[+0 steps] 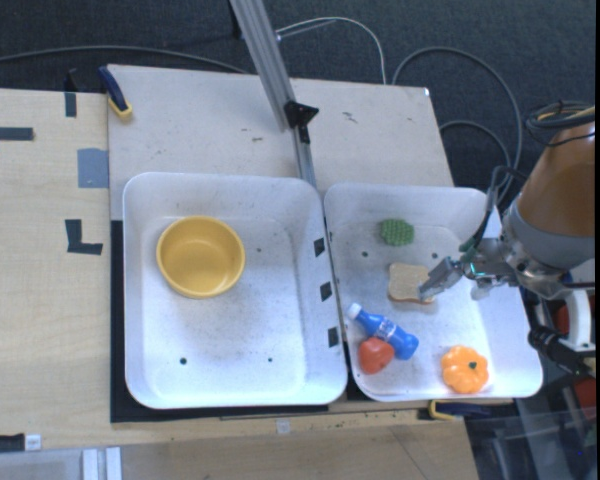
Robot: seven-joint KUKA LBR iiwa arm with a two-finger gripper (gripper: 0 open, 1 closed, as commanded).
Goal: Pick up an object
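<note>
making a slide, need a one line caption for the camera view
KUKA arm's tool over the tan bread slice in the right bin; yellow bowl in the left bin.

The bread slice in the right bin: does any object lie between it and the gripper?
Nothing visible does. The gripper is at the right edge of the bread slice. The green object, blue bottle and orange pumpkin lie apart from it.

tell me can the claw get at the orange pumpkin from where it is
Probably yes. The claw hangs over the tan bread slice in the right bin; the pumpkin sits uncovered nearby, apart from the blue bottle.
</note>
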